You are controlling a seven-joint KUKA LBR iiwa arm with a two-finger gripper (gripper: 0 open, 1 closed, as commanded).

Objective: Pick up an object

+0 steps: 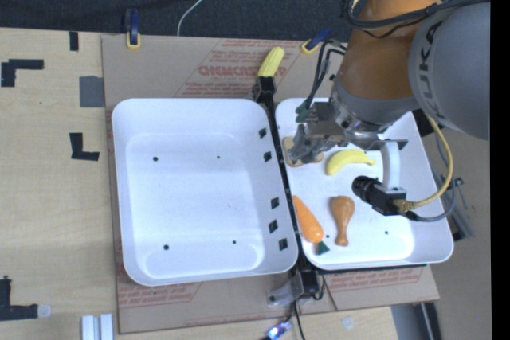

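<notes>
Arm (414, 52) enters from 3 o'clock, orange band above wrist. End effector (301, 146) low in right bin (414, 247), at bin's 10 o'clock corner, near divider. Fingers dark, crowded against bin wall; cannot tell if spread or pressed together.

Banana (347, 162) just beside end effector, at its 3 o'clock. Drumstick (342, 217) at bin's 6 o'clock. Carrot (308, 220) at 7 o'clock, along left wall. Small green piece (322, 248) beside carrot tip.

Left bin (191, 187) adjoins right bin. Both on cardboard-covered surface (175, 68).
</notes>
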